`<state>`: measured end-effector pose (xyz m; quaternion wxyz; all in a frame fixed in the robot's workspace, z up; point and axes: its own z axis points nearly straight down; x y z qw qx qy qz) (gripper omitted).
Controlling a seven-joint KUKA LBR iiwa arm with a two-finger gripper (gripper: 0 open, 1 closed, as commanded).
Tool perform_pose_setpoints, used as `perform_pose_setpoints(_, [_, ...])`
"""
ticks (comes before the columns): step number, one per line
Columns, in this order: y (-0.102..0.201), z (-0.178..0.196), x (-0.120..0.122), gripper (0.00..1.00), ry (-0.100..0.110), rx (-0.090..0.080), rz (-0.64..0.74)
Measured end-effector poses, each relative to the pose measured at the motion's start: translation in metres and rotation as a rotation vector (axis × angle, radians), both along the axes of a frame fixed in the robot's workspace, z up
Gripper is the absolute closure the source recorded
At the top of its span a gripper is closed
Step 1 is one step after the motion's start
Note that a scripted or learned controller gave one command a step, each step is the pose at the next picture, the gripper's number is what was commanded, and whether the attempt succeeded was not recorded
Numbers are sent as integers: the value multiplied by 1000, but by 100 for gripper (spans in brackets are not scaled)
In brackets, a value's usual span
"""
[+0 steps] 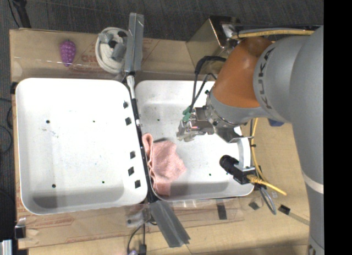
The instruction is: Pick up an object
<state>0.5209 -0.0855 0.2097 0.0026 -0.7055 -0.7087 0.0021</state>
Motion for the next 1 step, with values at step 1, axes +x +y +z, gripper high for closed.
perform_pose_setpoints(1, [0, 0, 0, 0, 0, 0, 0])
